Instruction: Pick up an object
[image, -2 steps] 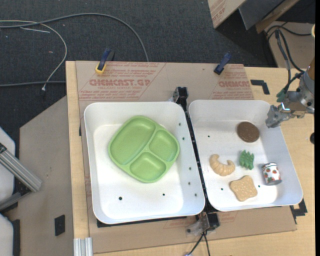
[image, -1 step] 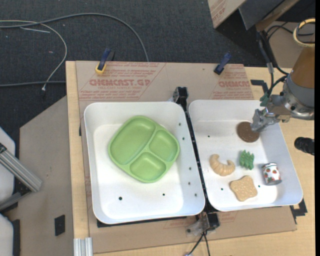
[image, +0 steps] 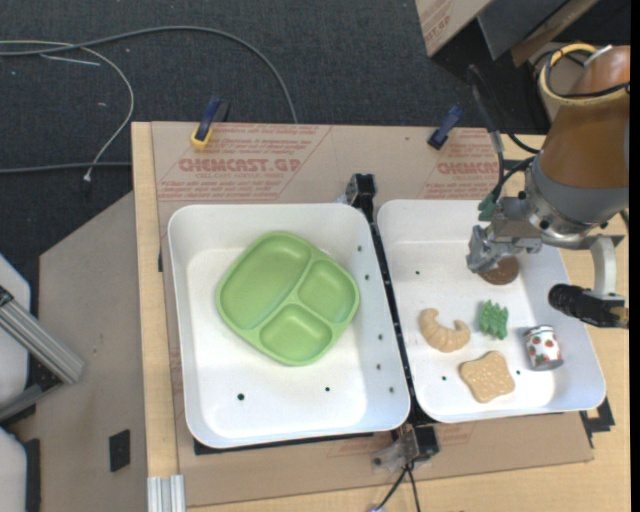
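The arm (image: 585, 120) reaches in from the right, its gripper (image: 494, 255) pointing straight down.

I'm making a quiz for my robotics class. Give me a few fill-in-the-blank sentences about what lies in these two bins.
1. The green divided plate lies in the ____ bin.
2. The croissant lies in the ____ bin.
3. The small green toy lies between the tool and the ____.
4. The plate has ____ compartments.

Missing words: left; right; toast; three

bench (image: 250, 160): brown board | left white bin (image: 200, 380) and right white bin (image: 420, 240) side by side on it
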